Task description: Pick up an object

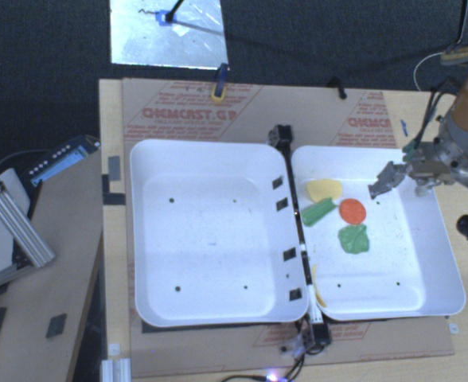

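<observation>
Over the right bin (437,249), the gripper (380,185) hovers (finger spread cannot be told), holding nothing visible. Just beside it lie an orange disc (352,211), yellow piece (324,189), green pepper (317,212) and green leafy piece (353,239), unobstructed.

Single fixed camera: mounted high above the worktop (242,102), looking down at a slant, framing both white bins (210,237) at moderate distance.

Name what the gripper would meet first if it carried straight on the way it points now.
The gripper points left and down over the right bin. The orange round piece lies nearest that line, probably first; its height above the bin is unclear.
</observation>
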Robot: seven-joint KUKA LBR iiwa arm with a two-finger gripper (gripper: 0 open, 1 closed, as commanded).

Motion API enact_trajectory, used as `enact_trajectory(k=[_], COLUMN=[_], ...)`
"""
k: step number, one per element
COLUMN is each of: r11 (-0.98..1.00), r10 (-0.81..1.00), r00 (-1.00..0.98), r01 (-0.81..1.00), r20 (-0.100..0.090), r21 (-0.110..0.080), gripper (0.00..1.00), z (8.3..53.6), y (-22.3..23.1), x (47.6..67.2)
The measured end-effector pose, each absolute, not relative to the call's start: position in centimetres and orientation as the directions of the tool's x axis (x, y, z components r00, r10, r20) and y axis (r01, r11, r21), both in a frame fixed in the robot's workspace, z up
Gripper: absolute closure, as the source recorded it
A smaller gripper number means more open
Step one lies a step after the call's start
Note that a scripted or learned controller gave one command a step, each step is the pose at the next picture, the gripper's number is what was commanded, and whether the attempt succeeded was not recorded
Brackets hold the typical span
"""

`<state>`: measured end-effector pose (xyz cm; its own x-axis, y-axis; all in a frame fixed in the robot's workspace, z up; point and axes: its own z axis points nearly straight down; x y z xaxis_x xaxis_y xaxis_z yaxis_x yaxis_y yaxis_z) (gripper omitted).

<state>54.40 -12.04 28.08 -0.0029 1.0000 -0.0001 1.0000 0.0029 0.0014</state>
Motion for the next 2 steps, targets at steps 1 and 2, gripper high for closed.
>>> enact_trajectory(k=[1, 2], r11=[0.007, 0.000], r10=[1.000, 1.000], r00=[-0.007, 0.000], r01=[1.000, 1.000], r20=[0.001, -0.001], r21=[-0.002, 0.000], gripper=[0.00, 0.00], z=[14.5, 8.1], y=[-10.6, -15.1], x=[58.3, 59.3])
